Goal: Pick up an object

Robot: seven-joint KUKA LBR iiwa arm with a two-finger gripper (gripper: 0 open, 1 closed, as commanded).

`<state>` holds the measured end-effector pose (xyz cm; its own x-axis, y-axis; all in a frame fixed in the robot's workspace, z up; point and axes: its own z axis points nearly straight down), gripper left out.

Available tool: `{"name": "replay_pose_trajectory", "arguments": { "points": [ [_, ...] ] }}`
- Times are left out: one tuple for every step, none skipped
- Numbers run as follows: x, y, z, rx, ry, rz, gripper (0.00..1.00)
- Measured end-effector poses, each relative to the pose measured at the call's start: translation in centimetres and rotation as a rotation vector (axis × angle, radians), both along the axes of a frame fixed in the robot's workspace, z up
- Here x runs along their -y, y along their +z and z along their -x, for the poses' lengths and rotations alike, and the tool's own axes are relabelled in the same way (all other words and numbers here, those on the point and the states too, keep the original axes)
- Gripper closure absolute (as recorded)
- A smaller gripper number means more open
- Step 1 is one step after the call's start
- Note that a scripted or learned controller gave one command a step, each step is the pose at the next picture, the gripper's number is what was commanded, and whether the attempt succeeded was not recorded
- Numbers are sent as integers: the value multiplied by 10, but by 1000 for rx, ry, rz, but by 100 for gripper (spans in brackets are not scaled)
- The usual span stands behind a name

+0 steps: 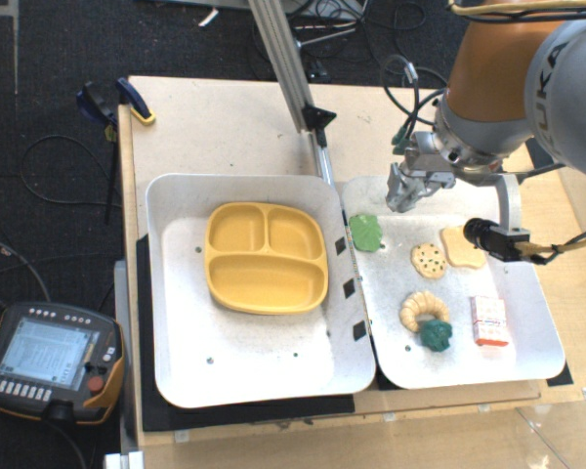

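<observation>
Objects all lie loose in right bin (537,360): green lump (365,233), spotted cookie (429,260), toast (461,247), croissant (423,310), small box (488,320). Hand (404,195) hovers above bin's far edge, near green lump; finger state cannot tell. Nothing lifted; grasp and lift not yet done.

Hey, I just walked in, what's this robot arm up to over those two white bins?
The grey and orange arm reaches in from the right, its tool hanging above the back of the right bin, with nothing seen in its grip. In that bin lie a green leafy piece, a spotted cookie, a tan toast-like piece, a croissant-like pastry, a dark green lump and a small white and red box. The left bin bears a yellow divided plate. No pick has happened yet.
</observation>
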<state>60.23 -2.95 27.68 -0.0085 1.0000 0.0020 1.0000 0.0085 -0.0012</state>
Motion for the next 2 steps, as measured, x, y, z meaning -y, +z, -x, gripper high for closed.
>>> {"name": "replay_pose_trajectory", "arguments": {
  "points": [
    [-57, -4, -3, 1, 1, 1, 100],
    [-99, -27, -1, -2, -1, 1, 100]
  ]
}}
